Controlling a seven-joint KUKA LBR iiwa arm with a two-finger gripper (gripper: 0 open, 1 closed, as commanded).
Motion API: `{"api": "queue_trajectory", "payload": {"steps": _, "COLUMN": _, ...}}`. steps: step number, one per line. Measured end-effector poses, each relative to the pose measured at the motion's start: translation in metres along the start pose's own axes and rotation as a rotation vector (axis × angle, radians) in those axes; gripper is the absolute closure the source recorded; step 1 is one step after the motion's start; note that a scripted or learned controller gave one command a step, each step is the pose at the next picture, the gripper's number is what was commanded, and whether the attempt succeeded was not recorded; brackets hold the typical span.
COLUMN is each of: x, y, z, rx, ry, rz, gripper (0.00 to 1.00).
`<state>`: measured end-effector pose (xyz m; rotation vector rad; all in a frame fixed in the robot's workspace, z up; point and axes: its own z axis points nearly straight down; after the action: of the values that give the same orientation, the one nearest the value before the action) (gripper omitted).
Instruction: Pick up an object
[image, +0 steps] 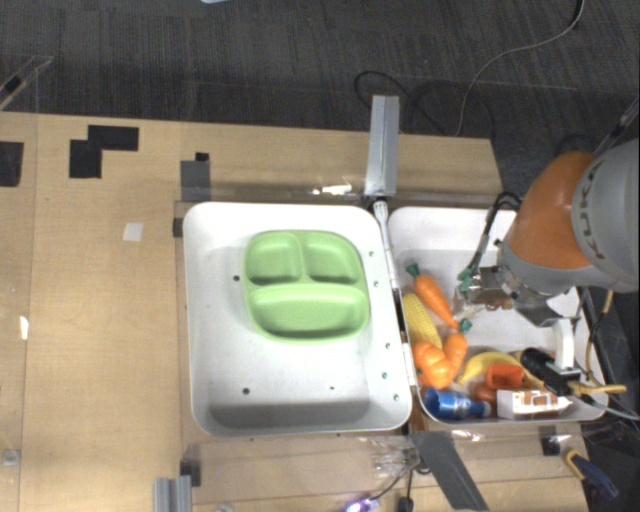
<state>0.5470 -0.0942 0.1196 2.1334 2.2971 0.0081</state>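
Over the right bin: gripper (470, 300) is hovering by the carrot (434, 297); its opening I cannot tell
Carrot: is lying beside the corn (420, 318) in the right bin (440, 225)
Handling: looking light, stiff, smooth; pinching mid-body seems safest

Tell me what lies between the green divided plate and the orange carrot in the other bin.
In the camera view, between the green divided plate and the orange carrot run the two white bins' adjoining rims, then bare bin floor.
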Motion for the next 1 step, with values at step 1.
{"api": "queue_trajectory", "payload": {"steps": 1, "x": 0.0000, "y": 0.0000, "z": 0.0000, "rx": 0.000, "ry": 0.000, "rz": 0.000, "gripper": 0.00}}
